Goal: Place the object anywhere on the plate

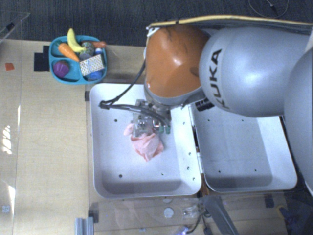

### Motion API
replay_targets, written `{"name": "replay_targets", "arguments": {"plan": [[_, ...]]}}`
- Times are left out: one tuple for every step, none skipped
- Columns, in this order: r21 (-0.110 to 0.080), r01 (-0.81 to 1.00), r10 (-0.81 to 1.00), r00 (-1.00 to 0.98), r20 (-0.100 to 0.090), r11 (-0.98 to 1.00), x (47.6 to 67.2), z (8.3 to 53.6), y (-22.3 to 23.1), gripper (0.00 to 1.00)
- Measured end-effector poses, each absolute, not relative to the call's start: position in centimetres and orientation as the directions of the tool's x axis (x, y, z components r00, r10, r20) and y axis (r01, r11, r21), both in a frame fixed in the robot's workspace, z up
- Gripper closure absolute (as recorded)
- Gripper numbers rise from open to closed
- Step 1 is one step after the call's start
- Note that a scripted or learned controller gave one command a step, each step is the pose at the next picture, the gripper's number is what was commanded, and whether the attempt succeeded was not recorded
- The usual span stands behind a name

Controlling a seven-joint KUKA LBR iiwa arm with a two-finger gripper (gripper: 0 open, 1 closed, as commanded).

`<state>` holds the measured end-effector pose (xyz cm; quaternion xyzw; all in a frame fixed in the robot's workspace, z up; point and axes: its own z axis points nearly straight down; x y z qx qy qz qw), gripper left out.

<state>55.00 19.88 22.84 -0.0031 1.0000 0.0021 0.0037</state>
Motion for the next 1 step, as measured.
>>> {"name": "replay_targets", "arguments": {"plan": [[0.004, -0.006, -0.006, -1.000, -0.008, 1.000, 55.02, 22.86, 19.86, 0.00]]}}
